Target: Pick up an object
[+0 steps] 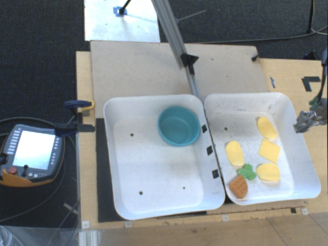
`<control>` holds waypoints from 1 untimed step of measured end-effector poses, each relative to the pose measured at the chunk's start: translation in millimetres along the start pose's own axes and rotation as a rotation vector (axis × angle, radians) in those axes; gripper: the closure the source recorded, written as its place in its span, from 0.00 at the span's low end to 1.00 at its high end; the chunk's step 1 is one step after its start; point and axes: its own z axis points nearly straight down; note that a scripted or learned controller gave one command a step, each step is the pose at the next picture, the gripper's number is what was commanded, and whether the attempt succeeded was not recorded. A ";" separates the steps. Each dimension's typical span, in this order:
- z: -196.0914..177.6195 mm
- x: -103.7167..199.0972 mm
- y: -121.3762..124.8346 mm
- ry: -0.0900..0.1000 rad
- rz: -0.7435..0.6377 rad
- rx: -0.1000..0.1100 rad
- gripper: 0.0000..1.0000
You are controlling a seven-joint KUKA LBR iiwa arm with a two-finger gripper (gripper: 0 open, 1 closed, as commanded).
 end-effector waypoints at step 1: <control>-2.8 46.3 -6.0 0.002 -0.003 0.004 1.00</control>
